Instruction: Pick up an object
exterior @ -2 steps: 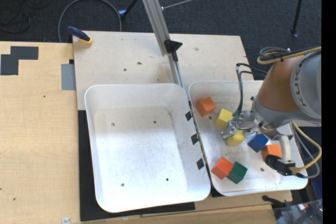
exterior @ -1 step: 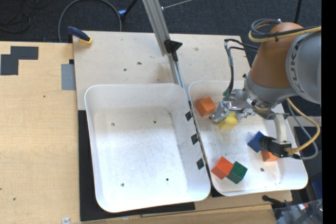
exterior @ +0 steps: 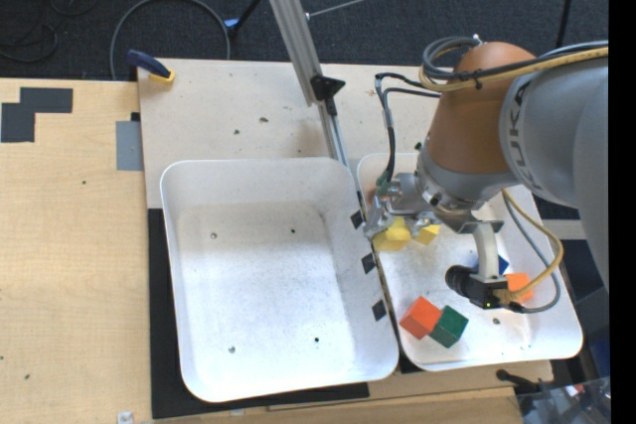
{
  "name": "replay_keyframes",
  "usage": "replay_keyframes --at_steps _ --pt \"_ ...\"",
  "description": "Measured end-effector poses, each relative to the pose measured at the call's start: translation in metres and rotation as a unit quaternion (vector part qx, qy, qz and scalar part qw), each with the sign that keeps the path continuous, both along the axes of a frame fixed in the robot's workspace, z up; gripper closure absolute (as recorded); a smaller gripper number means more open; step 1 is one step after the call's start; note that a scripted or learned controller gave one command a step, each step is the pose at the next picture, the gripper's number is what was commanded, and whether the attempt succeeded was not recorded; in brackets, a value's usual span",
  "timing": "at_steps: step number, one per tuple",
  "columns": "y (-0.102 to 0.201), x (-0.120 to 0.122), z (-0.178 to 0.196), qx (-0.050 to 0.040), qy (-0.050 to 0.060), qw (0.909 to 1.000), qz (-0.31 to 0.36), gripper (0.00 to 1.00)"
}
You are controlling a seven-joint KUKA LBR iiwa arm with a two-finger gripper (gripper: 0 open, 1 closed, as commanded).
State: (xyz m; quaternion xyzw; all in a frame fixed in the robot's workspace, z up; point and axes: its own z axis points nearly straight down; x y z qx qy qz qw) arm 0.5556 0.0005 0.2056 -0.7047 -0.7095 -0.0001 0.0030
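Observation:
My gripper [exterior: 390, 218] hangs over the left part of the right bin [exterior: 561, 341], close to the wall shared with the left bin. A yellow piece [exterior: 396, 235] lies right under the gripper's tip, and I cannot see whether it is gripped. A second yellow piece [exterior: 428, 233] sits just to its right. Nearer the front of the same bin, an orange-red cube [exterior: 420, 316] touches a green cube [exterior: 450, 326]. A small orange object [exterior: 518, 283] and a bit of blue [exterior: 503, 265] peek out from behind the arm on the right.
The left bin [exterior: 199, 213] stands beside the right one, with black clips along their shared wall. A slanted aluminium bar [exterior: 290, 15] rises behind the bins. The arm's grey and orange body [exterior: 497, 124] covers the back of the right bin.

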Motion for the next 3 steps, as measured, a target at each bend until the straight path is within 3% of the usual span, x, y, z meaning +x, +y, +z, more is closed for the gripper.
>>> replay_keyframes --at_steps 1,2,3 --pt "-0.015 -0.003 -0.017 -0.0023 0.001 1.0 -0.004 1.0" --pt "-0.026 -0.035 0.018 -0.0017 0.0 1.0 -0.003 1.0" --pt "0.058 -0.064 -0.018 -0.0006 0.003 1.0 0.0 1.0"
